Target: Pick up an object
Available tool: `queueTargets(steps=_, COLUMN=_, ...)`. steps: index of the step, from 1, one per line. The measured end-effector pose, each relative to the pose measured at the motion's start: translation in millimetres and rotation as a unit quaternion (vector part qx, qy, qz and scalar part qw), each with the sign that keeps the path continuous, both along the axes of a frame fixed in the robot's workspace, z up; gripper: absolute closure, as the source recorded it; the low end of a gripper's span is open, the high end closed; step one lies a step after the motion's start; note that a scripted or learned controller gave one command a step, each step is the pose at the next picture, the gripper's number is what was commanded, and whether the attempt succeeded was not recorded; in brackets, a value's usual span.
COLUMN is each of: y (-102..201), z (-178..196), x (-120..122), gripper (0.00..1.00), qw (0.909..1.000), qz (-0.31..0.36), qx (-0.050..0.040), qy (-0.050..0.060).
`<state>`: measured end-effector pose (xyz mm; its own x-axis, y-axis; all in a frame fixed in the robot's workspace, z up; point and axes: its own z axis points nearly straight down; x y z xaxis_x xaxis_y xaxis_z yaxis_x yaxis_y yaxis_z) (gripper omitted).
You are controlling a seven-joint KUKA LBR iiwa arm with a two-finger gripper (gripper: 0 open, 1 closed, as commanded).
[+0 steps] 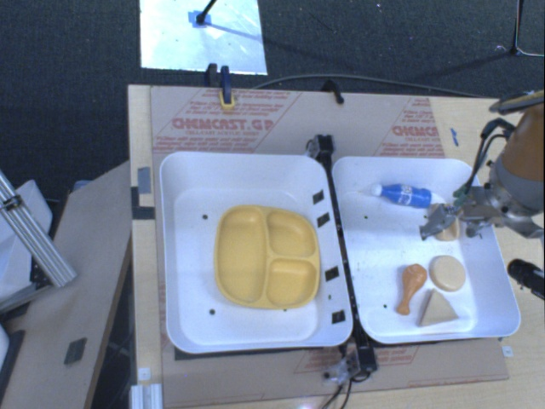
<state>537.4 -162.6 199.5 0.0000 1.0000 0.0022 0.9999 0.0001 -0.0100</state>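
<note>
Objects to pick: four small items lie in the right bin (pixel 502 313). A blue and white toy bottle (pixel 404 195) lies on its side near the bin's far wall. A toy chicken drumstick (pixel 410 286), a round tan biscuit-like disc (pixel 447 273) and a pale wedge (pixel 438 309) sit close together toward the bin's near right corner.
Gripper: the gripper (pixel 446 226) hangs over the right side of the right bin, between the bottle and the disc.
Fingers: a grey finger (pixel 434 221) points left, toward the bin's middle; whether the fingers are spread or closed cannot be told, and nothing can be seen between them.
Relation to objects: the bottle's blue end lies just beyond the gripper, apart from it; the disc lies just on its near side.
Hard to make out: a small tan patch below the gripper, unclear whether it is an object.
Arm: the grey arm with its orange band (pixel 521 143) is cut off at the right edge.
Left bin: the left bin (pixel 183 228) holds a yellow divided plate (pixel 266 256) with three compartments.
Bench: both bins rest on a wooden board.
</note>
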Motion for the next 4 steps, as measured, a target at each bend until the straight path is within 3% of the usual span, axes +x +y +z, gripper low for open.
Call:
queueTargets(steps=1, y=0.2, z=5.8, x=2.9, gripper=0.0, qw=1.0, qz=0.001, qx=-0.0011, qy=-0.006)
queueTargets(steps=3, y=3.0, z=-88.8, x=9.8, gripper=0.0, qw=1.0, qz=0.001, qx=-0.0004, qy=-0.004)
queueTargets(steps=4, y=3.6, z=-116.3, x=10.0, gripper=0.0, qw=1.0, qz=0.001, qx=-0.0008, qy=-0.005)
